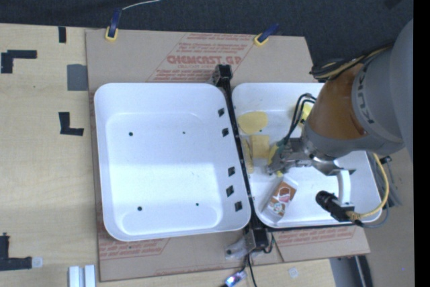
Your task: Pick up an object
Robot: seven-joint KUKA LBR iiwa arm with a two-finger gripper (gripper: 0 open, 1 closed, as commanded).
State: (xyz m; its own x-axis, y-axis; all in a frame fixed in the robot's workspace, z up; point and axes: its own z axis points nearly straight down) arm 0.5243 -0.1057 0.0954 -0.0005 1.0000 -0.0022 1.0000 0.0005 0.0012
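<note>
Two white bins sit side by side on my surface [40,165], and I've got the arm [356,111] reaching in from the right, hanging low over the right bin [269,94] while the left bin [161,158] lies beside it. My claw [281,161] is down among the yellow pieces [254,122] near the divider, though I cannot tell how its jaws stand from up here. A small brown-and-white packet [281,199] lies tilted just below the claw, near the bin's front wall.
</note>
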